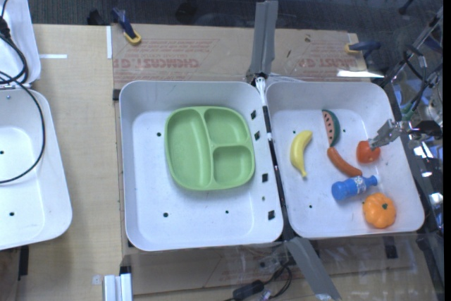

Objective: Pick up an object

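In the right bin [285, 173] the tool [384, 135] reaches from the right edge, its tip touching a small red tomato [366, 151]; whether it is apart or together, I cannot tell. Nearby lie a banana [301, 151], watermelon slice [330, 126], sausage [343, 161], blue bottle [354, 187] and orange pumpkin [379, 211]. The left bin [141, 201] holds a green 3-compartment plate [209, 147].

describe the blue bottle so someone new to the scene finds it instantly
Look in the right-hand shallow white bin, toward its near right corner. The small blue plastic bottle with a white cap lies on its side there, between the orange-red sausage and the orange toy pumpkin. It is the only blue item in either bin.
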Robot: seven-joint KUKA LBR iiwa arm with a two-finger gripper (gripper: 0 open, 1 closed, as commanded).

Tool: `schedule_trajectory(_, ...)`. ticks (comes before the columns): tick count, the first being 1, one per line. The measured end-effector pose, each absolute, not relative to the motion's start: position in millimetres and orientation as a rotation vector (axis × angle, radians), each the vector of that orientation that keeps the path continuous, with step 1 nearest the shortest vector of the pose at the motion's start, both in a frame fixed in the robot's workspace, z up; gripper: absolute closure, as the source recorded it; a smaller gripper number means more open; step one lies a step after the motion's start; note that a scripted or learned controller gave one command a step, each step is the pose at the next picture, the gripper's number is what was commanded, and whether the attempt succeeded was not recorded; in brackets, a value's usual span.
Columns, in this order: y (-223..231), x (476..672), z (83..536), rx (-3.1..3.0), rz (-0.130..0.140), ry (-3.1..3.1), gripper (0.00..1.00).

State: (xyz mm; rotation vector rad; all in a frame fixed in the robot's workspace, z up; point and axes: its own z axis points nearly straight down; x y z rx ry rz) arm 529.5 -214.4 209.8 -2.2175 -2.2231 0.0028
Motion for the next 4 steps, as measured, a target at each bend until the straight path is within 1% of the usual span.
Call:
schedule_trajectory(1, -168, 505.0, 93, -2.144, 0.001, -2.294, 0.0)
schedule_trajectory(2, -170, 505.1, 102, -2.15, 0.002, -2.289, 1.0)
schedule_trajectory(3, -170, 505.0, 102, -2.149, 0.002, -2.289, 0.0)
schedule_trajectory(4, -142, 553.5, 91, -2.059, 0.002, -2.372, 0.0)
